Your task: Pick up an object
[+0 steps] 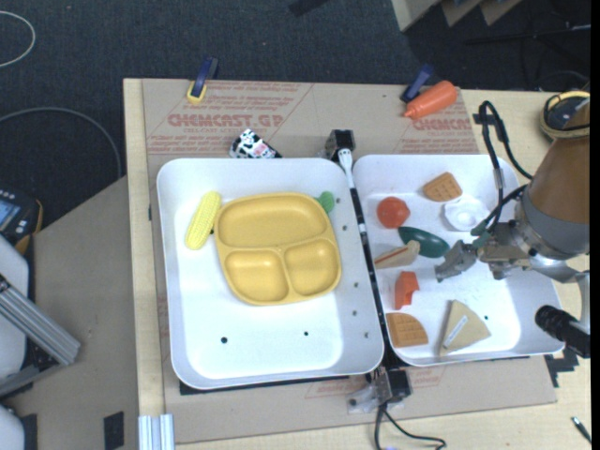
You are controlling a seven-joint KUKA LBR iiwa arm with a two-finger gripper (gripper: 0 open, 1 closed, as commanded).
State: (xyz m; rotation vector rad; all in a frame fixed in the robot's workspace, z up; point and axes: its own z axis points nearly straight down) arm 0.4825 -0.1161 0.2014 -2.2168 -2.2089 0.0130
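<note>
2 white bins sit side by side on my bench, and I take the right bin (525, 345) as my landmark. Inside it I see my gripper (450, 262) near the middle, jaws slightly spread with nothing between them, just right of a dark green piece (427, 243) and a tan wedge (397, 255). A red tomato (393, 212) lies toward its far-left part, an orange-red piece (405, 289) below the wedge, and 2 bread-like slices (407, 329) at its near edge. Left of it, the other bin (272, 345) carries a yellow divided plate (277, 247) and a corn cob (202, 219).
</note>
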